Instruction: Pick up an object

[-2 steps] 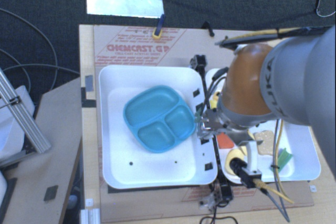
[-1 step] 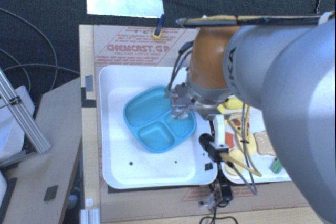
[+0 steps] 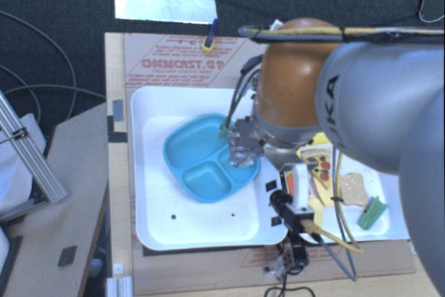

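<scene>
A blue divided plate [image 3: 207, 162] lies in the left white bin [image 3: 149, 219]. The gripper [image 3: 238, 149] is seen at its 3 o'clock rim; its grip cannot be told.

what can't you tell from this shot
- Gripper: camera view; the arm's wrist covers it from above, so its grip state is unreadable.
- Blue divided plate: its right rim lies under the gripper; contact is unclear.
- Right bin: the arm hides most of it; a pizza slice and green block peek out.
</scene>
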`<action>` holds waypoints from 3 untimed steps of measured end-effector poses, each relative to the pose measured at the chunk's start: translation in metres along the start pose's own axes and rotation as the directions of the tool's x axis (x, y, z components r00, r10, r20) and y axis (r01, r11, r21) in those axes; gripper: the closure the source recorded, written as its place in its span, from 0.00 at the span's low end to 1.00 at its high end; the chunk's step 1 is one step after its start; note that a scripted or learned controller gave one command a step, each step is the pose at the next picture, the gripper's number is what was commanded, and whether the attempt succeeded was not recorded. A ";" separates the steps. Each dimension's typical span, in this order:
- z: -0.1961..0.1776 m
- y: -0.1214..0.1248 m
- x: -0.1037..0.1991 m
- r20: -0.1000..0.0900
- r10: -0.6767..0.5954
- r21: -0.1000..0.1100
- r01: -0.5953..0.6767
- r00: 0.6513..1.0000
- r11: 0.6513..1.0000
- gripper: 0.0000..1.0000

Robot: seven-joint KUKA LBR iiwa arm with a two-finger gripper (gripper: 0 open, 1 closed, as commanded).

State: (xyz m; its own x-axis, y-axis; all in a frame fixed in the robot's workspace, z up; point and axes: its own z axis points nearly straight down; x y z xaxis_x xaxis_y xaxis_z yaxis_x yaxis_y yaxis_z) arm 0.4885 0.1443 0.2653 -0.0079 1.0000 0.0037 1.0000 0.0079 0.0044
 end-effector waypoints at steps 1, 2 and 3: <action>-0.094 0.000 -0.040 0.001 0.009 -0.008 -0.008 1.000 1.000 1.00; -0.130 -0.001 -0.001 0.001 0.000 -0.001 0.000 1.000 1.000 1.00; -0.139 0.000 -0.003 0.002 -0.004 -0.002 0.004 1.000 1.000 1.00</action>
State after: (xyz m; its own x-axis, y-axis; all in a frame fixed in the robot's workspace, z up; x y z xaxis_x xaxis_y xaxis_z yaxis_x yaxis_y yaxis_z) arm 0.4877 0.1412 0.4045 -0.0117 0.9999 0.0012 0.9999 0.0117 0.0062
